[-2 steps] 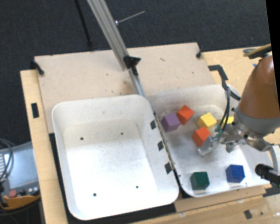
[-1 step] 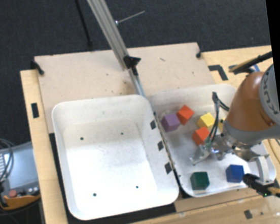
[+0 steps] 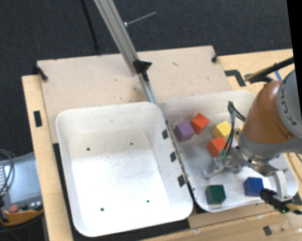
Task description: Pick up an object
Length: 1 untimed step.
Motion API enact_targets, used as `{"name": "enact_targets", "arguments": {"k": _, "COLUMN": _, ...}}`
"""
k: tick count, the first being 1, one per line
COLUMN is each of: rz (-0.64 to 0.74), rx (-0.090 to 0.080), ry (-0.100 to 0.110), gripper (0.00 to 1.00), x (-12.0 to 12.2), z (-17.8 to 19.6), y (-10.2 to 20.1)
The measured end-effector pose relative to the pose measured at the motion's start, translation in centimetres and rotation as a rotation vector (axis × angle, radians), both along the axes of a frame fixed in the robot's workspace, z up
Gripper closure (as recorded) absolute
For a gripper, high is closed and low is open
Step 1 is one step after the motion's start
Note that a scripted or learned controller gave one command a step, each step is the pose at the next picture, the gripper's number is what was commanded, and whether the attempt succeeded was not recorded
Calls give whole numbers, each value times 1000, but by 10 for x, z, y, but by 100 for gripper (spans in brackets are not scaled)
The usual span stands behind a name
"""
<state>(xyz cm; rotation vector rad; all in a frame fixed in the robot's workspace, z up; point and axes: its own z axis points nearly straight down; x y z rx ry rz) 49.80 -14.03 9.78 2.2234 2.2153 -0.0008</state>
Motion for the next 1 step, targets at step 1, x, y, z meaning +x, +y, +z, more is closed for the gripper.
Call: {"name": "enact_targets", "arguments": {"k": 1, "rz": -8, "rx": 1, "ry": -5, "gripper": 100, "x": 1, "z": 12, "y": -1}}
